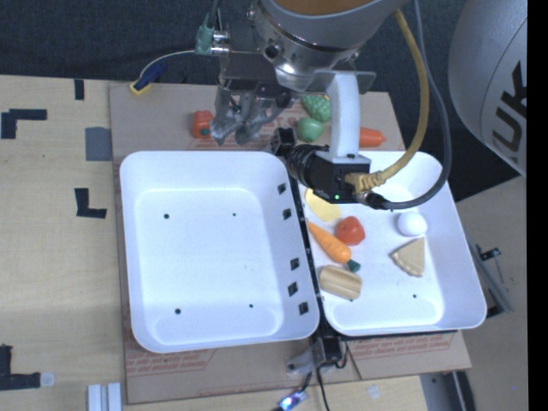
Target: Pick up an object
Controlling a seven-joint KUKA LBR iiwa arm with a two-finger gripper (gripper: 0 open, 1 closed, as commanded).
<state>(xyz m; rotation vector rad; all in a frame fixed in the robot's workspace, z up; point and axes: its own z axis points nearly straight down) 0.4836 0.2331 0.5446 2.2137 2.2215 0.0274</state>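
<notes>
Tool [242,120] above bench [51,229] — beyond left bin [137,229].

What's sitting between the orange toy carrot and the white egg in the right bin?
A small red tomato-like toy lies between the orange toy carrot and the white egg, seen in the camera view.

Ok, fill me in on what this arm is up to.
The arm's gripper hangs over the bench behind the left bin, beside a small red piece. Whether it holds anything is unclear. The right bin holds a carrot, a tomato, a white egg, a wedge and a bread roll.
</notes>
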